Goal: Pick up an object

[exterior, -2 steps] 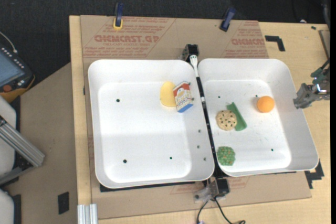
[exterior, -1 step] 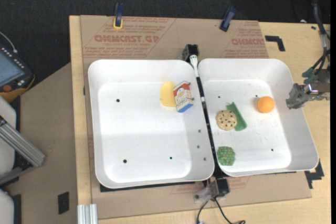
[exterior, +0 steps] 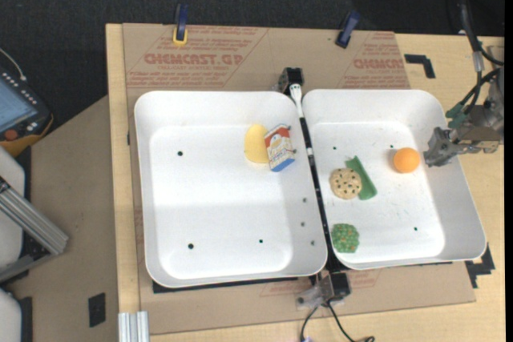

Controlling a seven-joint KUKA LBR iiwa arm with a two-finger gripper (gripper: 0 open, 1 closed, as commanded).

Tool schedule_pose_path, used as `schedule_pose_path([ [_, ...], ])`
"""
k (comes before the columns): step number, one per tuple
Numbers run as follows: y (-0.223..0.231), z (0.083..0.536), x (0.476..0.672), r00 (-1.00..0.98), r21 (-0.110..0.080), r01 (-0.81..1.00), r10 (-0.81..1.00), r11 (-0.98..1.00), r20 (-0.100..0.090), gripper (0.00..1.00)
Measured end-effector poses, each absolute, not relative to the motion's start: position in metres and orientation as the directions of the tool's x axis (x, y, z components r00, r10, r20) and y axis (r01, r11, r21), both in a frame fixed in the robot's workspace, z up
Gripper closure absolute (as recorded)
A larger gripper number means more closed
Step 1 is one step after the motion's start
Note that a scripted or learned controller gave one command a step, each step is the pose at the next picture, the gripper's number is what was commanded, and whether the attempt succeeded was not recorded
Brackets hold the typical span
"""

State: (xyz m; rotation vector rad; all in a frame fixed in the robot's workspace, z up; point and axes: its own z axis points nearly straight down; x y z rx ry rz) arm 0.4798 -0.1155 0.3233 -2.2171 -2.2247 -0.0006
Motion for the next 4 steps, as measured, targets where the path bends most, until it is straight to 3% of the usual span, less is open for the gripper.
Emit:
schedule_pose_path([
  [3, -0.019, 0.349, 0.48, -0.004, 0.003, 1.0, 1.0, 0.004, 0.0, 1.0],
  [4, -0.098, 0.268, 0.478, 0.009, -0.009, 1.0, 1.0, -0.009, -0.002, 1.0],
])
